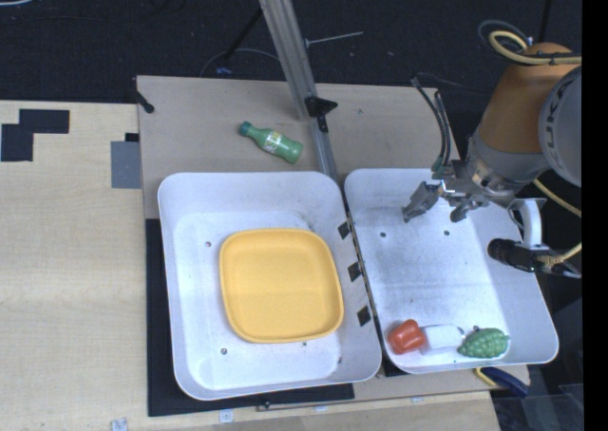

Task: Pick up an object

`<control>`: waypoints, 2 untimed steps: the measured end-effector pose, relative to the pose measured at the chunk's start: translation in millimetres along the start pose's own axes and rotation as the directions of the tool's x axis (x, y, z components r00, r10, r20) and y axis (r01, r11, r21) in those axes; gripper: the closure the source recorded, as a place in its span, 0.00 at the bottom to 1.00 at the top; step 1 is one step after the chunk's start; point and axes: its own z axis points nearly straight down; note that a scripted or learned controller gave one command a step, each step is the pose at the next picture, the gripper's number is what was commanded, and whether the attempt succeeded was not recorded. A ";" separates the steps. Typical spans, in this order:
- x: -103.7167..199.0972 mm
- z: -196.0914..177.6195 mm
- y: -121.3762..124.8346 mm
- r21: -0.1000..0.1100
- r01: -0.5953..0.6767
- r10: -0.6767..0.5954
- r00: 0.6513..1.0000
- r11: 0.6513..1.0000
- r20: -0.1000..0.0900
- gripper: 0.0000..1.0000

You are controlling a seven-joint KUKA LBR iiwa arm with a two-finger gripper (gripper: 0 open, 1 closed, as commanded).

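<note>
The gripper [438, 208] hangs at the right bin's [432, 272] upper part, fingers spread wide, nothing between them.

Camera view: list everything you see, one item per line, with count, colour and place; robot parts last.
bins: 2, white, side by side on the bench
plate: 1, yellow, flat in the left bin
red object: 1, red, near corner of the right bin
white object: 1, white, right bin, between the red and green objects
green bunch: 1, green, near edge of the right bin
bottle: 1, green with a pale label, lying on the bench behind the left bin
metal rail: 1, grey, slanting up behind the bins
arm: 1, grey with an orange band, reaching in from the right
pincer: 1, dark, open, above the far part of the right bin, holding nothing
</note>
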 end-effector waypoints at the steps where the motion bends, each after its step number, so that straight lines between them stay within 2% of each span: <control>1: 1.1 44.0 4.4 -0.002 0.001 -0.001 1.000 1.000 0.000 0.00; 2: 0.0 31.6 4.9 -0.005 -0.001 0.001 1.000 1.000 0.001 1.00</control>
